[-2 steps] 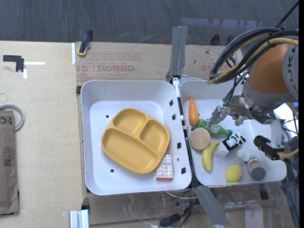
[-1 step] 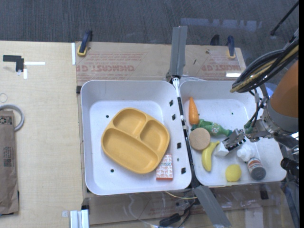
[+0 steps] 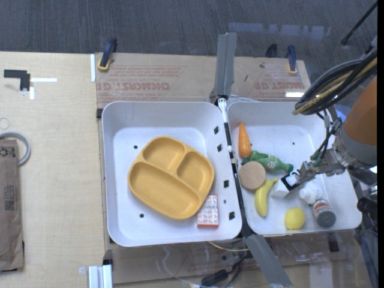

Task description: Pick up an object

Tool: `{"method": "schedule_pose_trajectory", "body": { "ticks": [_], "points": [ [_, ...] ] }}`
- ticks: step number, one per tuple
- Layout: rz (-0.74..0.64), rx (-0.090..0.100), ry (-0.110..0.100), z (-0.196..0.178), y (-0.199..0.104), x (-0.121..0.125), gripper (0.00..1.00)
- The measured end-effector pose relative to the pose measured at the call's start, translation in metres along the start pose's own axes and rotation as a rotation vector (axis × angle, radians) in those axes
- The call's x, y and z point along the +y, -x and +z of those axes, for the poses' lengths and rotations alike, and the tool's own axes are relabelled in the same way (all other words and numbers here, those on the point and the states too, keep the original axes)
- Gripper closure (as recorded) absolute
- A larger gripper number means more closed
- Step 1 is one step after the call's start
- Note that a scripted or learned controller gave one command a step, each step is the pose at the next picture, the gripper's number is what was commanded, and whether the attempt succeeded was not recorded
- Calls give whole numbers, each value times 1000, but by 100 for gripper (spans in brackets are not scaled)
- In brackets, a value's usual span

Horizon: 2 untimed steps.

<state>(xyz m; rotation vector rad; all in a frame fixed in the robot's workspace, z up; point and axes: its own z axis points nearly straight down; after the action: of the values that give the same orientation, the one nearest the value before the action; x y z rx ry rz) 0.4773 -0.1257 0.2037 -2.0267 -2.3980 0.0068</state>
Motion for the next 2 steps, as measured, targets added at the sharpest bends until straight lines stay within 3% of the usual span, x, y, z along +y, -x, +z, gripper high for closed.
{"method": "schedule_pose_trajectory", "body": {
  "ticks": [1,2],
  "points": [
    [187,0,1,-91,-22,4,100],
    [376,0,1,-154,4,-1,100]
  ]
}}
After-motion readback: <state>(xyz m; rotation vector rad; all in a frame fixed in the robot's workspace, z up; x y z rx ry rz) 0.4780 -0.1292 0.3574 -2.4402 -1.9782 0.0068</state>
